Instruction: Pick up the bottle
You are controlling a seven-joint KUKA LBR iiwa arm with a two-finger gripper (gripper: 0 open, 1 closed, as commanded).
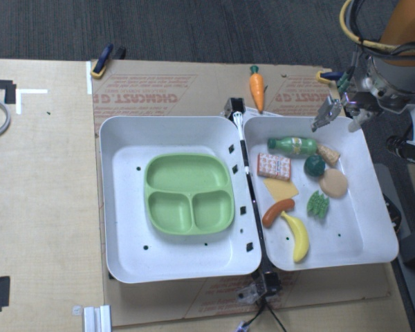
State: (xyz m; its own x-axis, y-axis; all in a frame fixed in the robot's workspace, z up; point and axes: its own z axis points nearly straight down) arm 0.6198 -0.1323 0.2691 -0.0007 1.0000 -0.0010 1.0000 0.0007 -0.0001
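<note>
Green plastic bottle (293,144), glossy, cylindrical with a pale label, lies on its side at 12 o'clock in the right bin (373,234), just above the red-and-white packet (274,166) and beside the dark green ball (315,165). End effector (339,114) hovers over the bin's 1 o'clock rim, fingers spread, holding nothing. Judged: approach step; next, shift toward 8 o'clock, descend, and close across the bottle's round body.

you've got one fixed cam above the bench (41,185), angled down, far enough back to frame the left bin (117,206), right bin (366,227), and floor beyond.
</note>
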